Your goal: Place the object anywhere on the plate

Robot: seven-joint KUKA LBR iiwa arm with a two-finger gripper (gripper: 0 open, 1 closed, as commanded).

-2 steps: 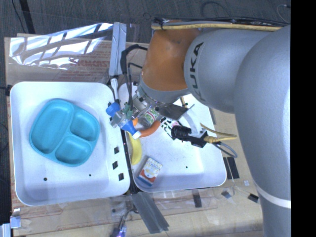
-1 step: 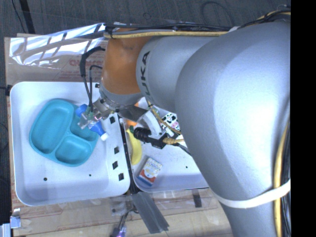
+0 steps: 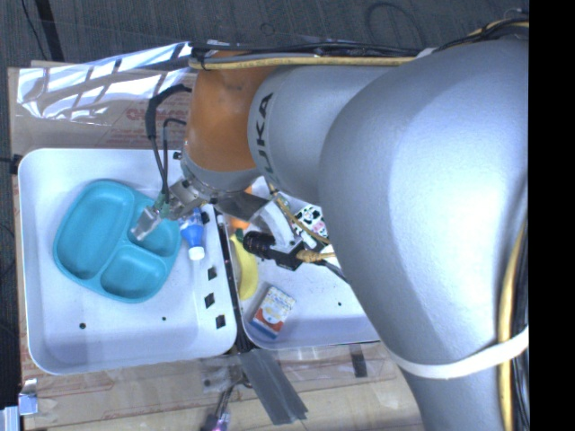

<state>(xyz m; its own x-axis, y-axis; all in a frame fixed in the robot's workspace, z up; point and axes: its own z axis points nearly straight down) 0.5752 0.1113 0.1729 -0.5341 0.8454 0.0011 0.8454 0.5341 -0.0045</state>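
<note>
From the overhead camera view we record two shallow white bins side by side, the left bin [image 3: 54, 330] bearing a turquoise divided plate [image 3: 112, 241] in its left and middle part. The grey arm [image 3: 404, 196], with its orange band [image 3: 225, 119], enters from the right and covers most of the right bin [image 3: 314, 330]. Its gripper [image 3: 153, 223] hangs over the right edge of the plate; whether the hand is apart, together or clamped on anything we cannot tell. A small blue and white object [image 3: 192, 239] lies just beside the gripper, on the floor of the left bin near the plate's right rim, off the plate as far as we can judge. In the right bin we note a yellow item [image 3: 244, 277], partly hidden, and a small printed box [image 3: 272, 311] nearer the front edge.
</note>
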